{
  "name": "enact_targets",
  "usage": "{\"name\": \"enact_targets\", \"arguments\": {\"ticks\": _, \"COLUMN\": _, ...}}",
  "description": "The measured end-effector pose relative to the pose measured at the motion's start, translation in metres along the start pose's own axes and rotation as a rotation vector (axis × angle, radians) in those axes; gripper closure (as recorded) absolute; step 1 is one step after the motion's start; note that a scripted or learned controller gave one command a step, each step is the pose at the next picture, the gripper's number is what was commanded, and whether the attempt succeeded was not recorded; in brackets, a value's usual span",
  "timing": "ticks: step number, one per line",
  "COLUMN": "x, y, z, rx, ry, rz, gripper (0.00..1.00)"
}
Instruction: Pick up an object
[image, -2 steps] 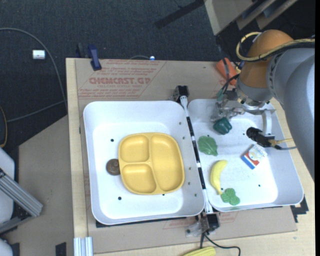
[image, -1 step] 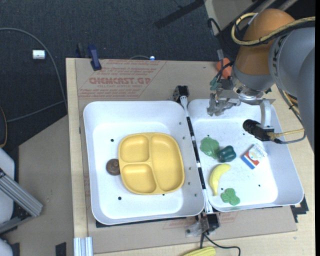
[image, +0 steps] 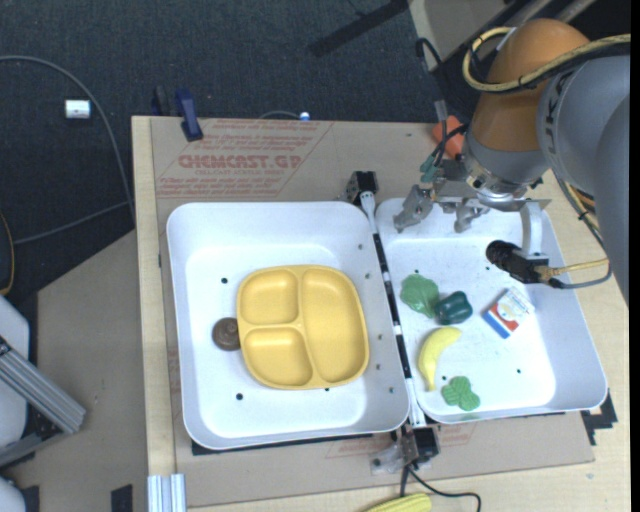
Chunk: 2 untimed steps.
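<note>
Arm's in from the right, gripper (image: 438, 214) hanging over the far edge of the right bin (image: 570, 345), up near the back wall. Fingers (image: 411, 212) look spread apart w/ nothing between them, so it's open and empty as far as I can see.

Stuff to pick is all lower down in that same bin: a green leafy toy (image: 419, 294) touching a dark green pepper-ish piece (image: 455, 307), a yellow banana (image: 437, 352) just below those, a small green broccoli-like bit (image: 461, 393) near the front wall, and a little red/white/blue packet (image: 507, 313) off to the right, apart from the rest. The left bin (image: 190, 330) has a yellow divided plate (image: 300, 326) in the middle, plus a brown round thing (image: 227, 333) tucked against the plate's left rim.

My read: this is the approach step, pre-grasp. Nothing is lifted, and the gripper's not over any item yet. The closest target is prob. the leafy toy/pepper pair, but they're pressed together, so closing there could catch both or shove one aside. The banana or the packet looks cleaner, w/ space round each.

Next move calls for sliding toward the bin's front, lining the fingers across the narrow side of the chosen piece, then dropping straight down before closing. The bin floor is shallow, so go easy on depth.
</note>
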<state>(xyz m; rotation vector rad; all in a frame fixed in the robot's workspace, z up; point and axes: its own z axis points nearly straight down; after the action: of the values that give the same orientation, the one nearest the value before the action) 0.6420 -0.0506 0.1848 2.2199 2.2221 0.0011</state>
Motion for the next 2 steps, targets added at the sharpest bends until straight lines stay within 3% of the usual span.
{"name": "enact_targets", "arguments": {"ticks": 1, "x": -0.030, "y": 0.023, "z": -0.001, "rx": -0.001, "ry": -0.001, "rz": 0.001, "gripper": 0.00}}
{"name": "enact_targets", "arguments": {"ticks": 2, "x": -0.094, "y": 0.025, "z": -0.001, "rx": -0.002, "ry": -0.002, "rz": 0.002, "gripper": 0.00}}
